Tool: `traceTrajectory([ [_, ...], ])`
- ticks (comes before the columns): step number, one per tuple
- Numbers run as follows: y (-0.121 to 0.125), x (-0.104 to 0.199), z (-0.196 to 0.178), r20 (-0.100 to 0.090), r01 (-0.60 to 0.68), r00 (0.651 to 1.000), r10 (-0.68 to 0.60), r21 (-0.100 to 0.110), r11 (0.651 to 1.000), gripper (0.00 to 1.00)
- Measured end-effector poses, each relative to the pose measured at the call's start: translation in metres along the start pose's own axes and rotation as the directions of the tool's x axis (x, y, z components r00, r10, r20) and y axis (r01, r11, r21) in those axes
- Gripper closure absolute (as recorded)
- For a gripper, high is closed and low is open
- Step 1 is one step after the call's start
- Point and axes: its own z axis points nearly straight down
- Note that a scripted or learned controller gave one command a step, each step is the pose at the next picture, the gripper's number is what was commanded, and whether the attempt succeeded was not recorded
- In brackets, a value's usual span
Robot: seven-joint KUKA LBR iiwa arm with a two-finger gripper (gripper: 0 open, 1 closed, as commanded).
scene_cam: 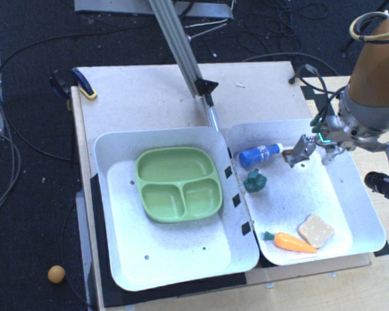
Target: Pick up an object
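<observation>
Two shallow white bins sit side by side on the bench. The left bin (117, 190) holds one thing — a green divided plate (179, 184) with three compartments, lying flat toward the bin's 12 o'clock side.

The right bin (357, 206) carries four small objects. A blue bottle (257, 155) with a white cap lies on its side at about 11 o'clock, close to the wall shared with the other bin. Just below it, at roughly 9 o'clock, is a small teal toy (254, 181), its exact shape too small to make out. Down at 6 o'clock lie an orange carrot (293, 242) with a green tip and, just beside it at its 2 o'clock, a tan slice of bread (316, 231); they look to be touching, though the view is not sharp enough to be sure.

The gripper (299, 155) hangs over the right bin at about 12 o'clock, just at the 3 o'clock end of the bottle's cap. Nothing is seen between its parts, and how wide it stands — I cannot tell.
</observation>
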Motion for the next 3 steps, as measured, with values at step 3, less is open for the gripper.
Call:
traceTrajectory([
  [3,-0.016,0.008,0.098,-0.001,-0.002,1.000,0.002,0.005,1.000,0.00],
])
